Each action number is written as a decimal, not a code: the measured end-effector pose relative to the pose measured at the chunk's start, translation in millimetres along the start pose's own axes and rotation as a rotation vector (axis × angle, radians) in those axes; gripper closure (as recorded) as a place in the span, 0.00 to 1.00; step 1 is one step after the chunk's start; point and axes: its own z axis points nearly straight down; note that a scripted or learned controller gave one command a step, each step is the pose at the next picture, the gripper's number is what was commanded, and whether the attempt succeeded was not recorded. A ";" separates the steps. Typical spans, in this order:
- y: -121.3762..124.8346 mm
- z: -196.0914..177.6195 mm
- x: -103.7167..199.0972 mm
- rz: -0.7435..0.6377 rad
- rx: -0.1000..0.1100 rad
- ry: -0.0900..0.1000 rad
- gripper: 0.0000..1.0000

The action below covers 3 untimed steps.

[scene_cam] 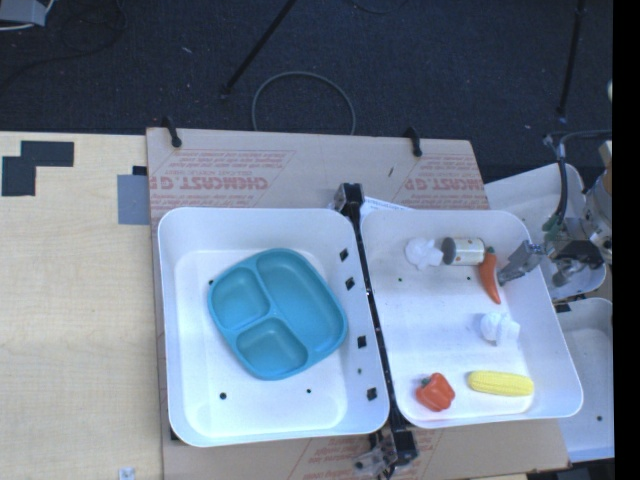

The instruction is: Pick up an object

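1. The counter (70,318) is pale wood, with a brown cardboard sheet (310,168) laid over it under both bins. Beyond it the floor (400,48) is dark, crossed by thin cables and a wire loop.
2. Red print on the cardboard runs upside down from this view; I cannot read it for certain.
3. The left bin (190,388) holds a blue divided plate (277,312), lying flat and turned at a slant.
4. The right bin (560,368) holds the small things. A carrot (489,277) lies near the far right corner, long axis running roughly far to near. Just left of it lies a white bottle (445,252) on its side, long axis left to right.
5. Near the front lie a corn cob (500,383), long axis left to right, and a red pepper (435,392) just left of it. A small white piece (497,328) sits between carrot and corn.
6. My end effector (535,260) sits at the right bin's far right rim, just beside the carrot; I cannot tell how it is set.
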 end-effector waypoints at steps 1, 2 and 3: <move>2.1 -5.6 -0.2 -0.002 -0.011 -0.003 0.00; 6.8 38.9 -0.5 -0.002 -0.005 -0.001 0.00; 3.0 97.9 9.8 -0.002 -0.004 0.001 0.00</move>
